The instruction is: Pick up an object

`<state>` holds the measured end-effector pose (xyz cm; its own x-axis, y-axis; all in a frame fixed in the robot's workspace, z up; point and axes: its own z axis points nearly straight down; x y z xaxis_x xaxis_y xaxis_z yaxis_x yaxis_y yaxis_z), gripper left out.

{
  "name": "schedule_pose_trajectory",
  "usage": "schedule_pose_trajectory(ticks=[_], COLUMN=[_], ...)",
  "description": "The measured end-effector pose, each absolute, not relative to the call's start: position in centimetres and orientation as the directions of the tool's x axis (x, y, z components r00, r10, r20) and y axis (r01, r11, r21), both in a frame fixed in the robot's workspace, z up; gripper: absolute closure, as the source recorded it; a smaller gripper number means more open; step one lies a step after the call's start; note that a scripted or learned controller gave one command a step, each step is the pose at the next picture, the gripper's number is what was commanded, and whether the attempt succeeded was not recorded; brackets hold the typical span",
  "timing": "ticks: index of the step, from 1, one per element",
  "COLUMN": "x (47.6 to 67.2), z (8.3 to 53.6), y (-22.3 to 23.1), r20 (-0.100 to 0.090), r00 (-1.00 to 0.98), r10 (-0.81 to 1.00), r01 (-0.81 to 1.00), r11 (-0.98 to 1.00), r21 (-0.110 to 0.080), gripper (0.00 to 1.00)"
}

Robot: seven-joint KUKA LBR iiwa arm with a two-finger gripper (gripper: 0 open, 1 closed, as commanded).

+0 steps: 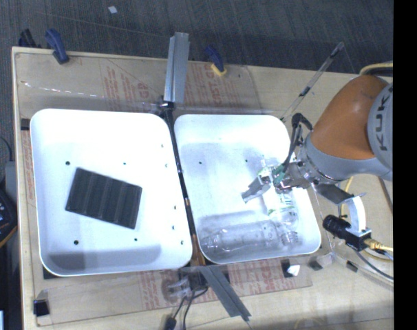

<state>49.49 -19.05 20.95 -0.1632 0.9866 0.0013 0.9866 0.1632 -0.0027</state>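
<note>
A clear plastic bottle (pixel 246 238) lay in the right white bin (pixel 215 136); the gripper (pixel 258 188) hovered above, fingers' state unclear. "KU" showed on the arm (pixel 349 126).

We see a pale wooden bench (pixel 91 71) spanning the frame, bearing two shallow white plastic bins side by side: one left (pixel 50 126), one right (pixel 215 126) of centre.
</note>
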Motion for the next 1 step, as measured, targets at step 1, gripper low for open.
schedule_pose_trajectory(ticks=[1], x=[51.3], z=[17.74], y=[-20.91], r20=[0.001], r00=[-0.143], r10=[0.99], r01=[0.99], r11=[0.143], r21=[-0.002], gripper=[0.0])
